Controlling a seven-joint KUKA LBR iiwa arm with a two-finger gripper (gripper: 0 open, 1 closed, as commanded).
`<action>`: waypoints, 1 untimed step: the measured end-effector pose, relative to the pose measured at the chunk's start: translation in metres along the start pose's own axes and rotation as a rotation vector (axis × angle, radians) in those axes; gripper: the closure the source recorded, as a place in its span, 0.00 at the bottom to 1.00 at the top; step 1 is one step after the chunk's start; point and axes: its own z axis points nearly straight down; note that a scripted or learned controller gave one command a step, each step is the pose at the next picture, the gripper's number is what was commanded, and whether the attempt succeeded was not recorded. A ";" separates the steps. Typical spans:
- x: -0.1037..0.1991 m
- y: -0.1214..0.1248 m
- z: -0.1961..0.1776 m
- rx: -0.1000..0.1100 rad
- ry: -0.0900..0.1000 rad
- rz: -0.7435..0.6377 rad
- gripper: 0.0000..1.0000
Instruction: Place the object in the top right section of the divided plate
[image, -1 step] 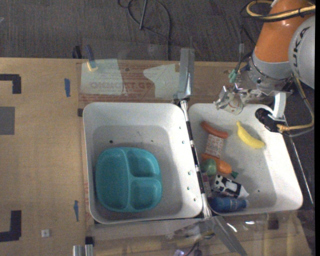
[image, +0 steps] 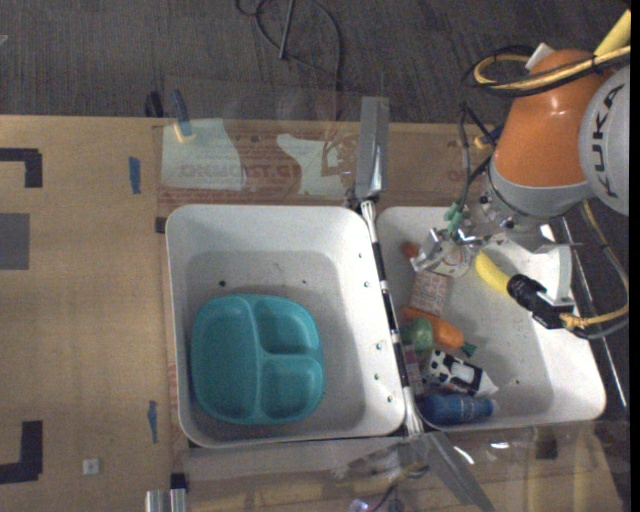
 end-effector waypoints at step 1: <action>0.067 -0.010 0.001 0.001 0.001 -0.213 1.00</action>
